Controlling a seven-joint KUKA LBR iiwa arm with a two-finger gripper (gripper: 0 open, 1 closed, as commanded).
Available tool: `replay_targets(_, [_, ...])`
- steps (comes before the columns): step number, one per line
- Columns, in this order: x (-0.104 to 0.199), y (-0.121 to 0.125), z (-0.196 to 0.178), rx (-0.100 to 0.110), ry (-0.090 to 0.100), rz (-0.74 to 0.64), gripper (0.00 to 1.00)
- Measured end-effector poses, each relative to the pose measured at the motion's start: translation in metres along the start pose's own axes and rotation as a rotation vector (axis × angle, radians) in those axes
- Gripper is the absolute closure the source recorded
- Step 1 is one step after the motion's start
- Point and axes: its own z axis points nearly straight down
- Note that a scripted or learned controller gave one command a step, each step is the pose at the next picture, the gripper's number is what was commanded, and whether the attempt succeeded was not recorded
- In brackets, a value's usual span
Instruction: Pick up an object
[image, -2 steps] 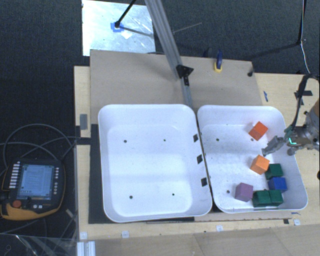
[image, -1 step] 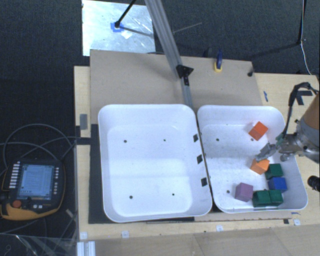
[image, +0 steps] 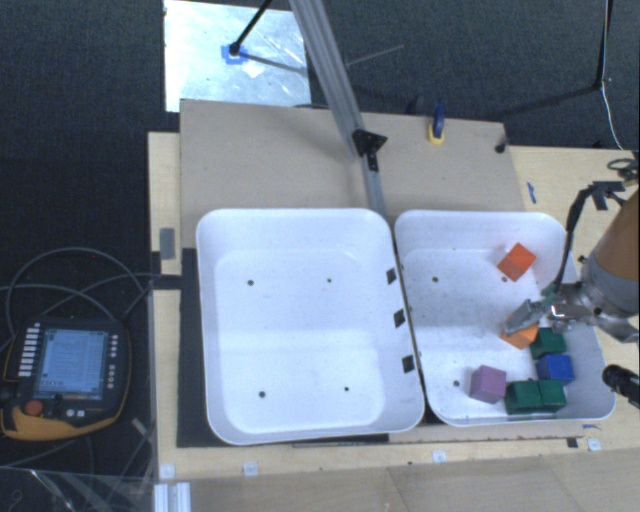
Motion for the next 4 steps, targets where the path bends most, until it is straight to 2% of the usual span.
replay_targets(1, [0.000,0.002,0.013,-0.004,0.000,-0.002,0.00])
replay_targets(2, [0.000,0.001,0.006,-0.001,0.002,-0.003,1.00])
replay_targets(4, [0.007,0.004,-0.080,-0.002,0.001,-0.003,1.00])
